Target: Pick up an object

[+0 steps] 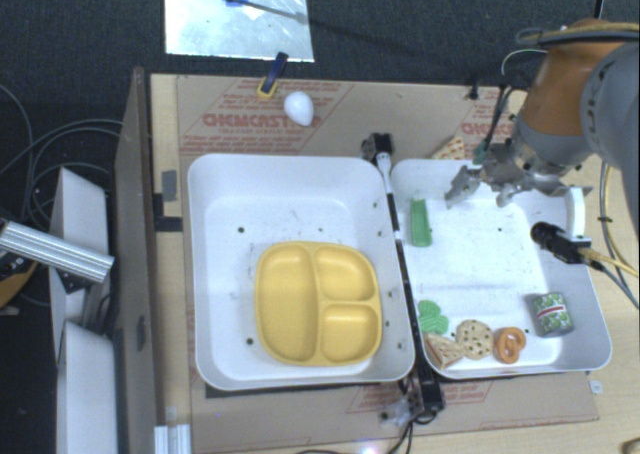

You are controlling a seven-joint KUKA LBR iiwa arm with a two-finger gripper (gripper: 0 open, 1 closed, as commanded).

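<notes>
My gripper [482, 192] hangs over the back of the right bin [480, 262], open, with nothing between its fingers. A green block [420, 223] lies by the bin's left wall, to the left of the gripper. Along the front edge lie a green round piece [432, 317], a tan cracker [447, 350], a chocolate-chip cookie [474, 338], an orange pretzel [509, 344] and a small green can [551, 313]. All of them are well clear of the fingers.
The left bin [290, 192] holds a yellow divided plate [318, 302]. Behind the bins, on the cardboard, lie a white egg-shaped thing [298, 107], a blue and yellow marker [270, 77] and a cracker-like piece [452, 149].
</notes>
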